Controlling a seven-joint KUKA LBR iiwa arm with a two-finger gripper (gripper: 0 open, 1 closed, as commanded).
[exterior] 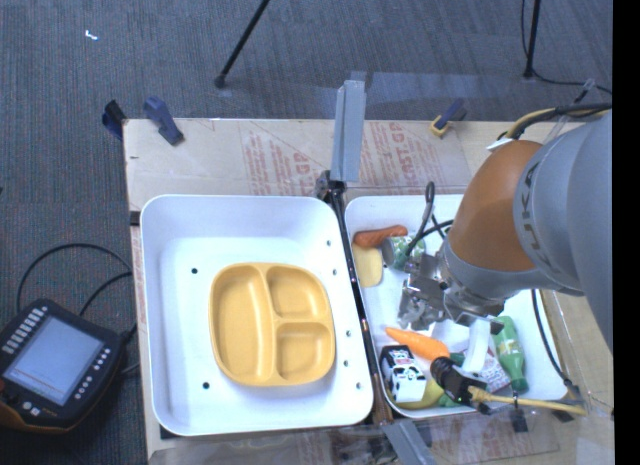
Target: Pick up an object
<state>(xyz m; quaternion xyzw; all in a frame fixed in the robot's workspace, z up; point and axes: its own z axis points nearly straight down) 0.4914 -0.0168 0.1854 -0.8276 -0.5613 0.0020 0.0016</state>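
1. Two shallow white bins are sitting side by side on the bench. The left bin (180,253) is lying well off to the claw's left as the camera sees it. The right bin (375,308) is spreading out directly beneath the claw.
2. One grey arm (560,203) with an orange band is reaching in from the right and bending down over the right bin, with the claw at its lower end.
3. One yellow divided tray (270,323) is resting flat in the left bin, well apart from the claw, beyond the wall between the bins.
4. The claw (420,301) is hanging low near the middle of the right bin. From where I am standing, I cannot tell whether it is open or closed, or gripping anything.
5. One green bottle (510,353) is lying near the claw, down and to its right.
6. One carrot (418,343) is lying just below the claw, toward the bin's near edge.
7. One black-and-white carton (403,373) is sitting further below the claw, just past the carrot.
8. One orange sausage-shaped piece (380,236) is lying up and to the left of the claw.
9. One pale yellow block (368,266) is sitting near the claw's left side.
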